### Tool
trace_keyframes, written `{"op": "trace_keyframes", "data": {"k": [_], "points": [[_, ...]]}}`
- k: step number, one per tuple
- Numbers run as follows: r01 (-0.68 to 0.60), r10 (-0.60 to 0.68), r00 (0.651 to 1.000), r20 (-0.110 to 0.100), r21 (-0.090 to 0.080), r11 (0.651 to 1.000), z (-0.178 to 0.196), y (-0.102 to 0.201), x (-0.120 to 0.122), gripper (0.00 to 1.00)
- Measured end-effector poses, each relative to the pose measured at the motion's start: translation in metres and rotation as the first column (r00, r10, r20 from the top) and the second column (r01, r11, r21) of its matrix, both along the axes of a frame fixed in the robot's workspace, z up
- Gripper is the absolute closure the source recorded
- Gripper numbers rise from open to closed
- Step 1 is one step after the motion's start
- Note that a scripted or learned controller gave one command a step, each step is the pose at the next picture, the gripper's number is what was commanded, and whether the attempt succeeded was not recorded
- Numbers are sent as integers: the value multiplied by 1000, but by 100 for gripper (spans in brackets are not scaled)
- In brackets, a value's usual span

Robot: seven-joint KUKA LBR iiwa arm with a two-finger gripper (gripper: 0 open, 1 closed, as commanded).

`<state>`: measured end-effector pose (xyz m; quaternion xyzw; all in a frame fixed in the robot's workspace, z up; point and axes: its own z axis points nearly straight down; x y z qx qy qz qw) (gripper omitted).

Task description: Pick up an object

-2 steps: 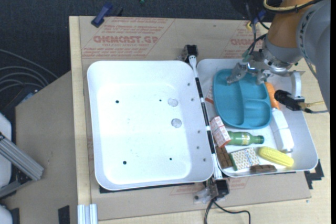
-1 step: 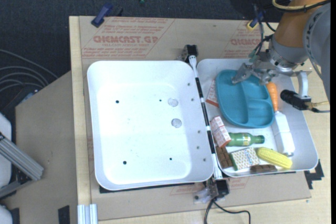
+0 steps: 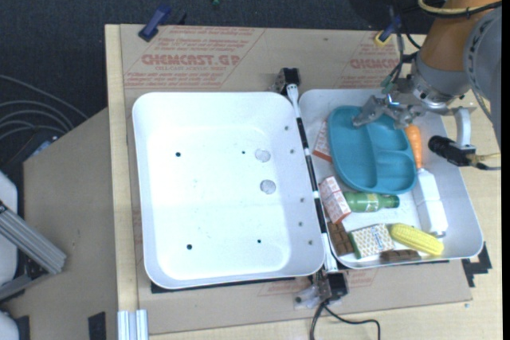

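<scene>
My gripper (image 3: 388,112) hangs over the far end of the right bin (image 3: 472,228), just above the top edge of a blue divided plate (image 3: 374,159). Its fingers stand apart, open, with nothing between them. An orange carrot (image 3: 415,146) lies along the plate's right side, close to the gripper. Nearer the front lie a green bottle (image 3: 371,203), a yellow corn cob (image 3: 416,239), a white tube (image 3: 431,201), a red and white box (image 3: 335,199), a patterned packet (image 3: 370,238) and a brown bar (image 3: 341,239).
The left bin (image 3: 145,171) holds just two small round marks (image 3: 265,171) near its middle. A black divider with clamps (image 3: 303,147) runs between the bins. The arm's grey and orange body (image 3: 450,28) rises at the upper right. A blue clamp (image 3: 155,22) sits at the bench's far left corner.
</scene>
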<state>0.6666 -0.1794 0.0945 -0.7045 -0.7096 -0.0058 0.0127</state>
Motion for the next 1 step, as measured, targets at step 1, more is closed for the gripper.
{"op": "trace_keyframes", "data": {"k": [1], "points": [[-1, 1, 1000, 9, -11, 1000, 1, -7, 2, 0]]}}
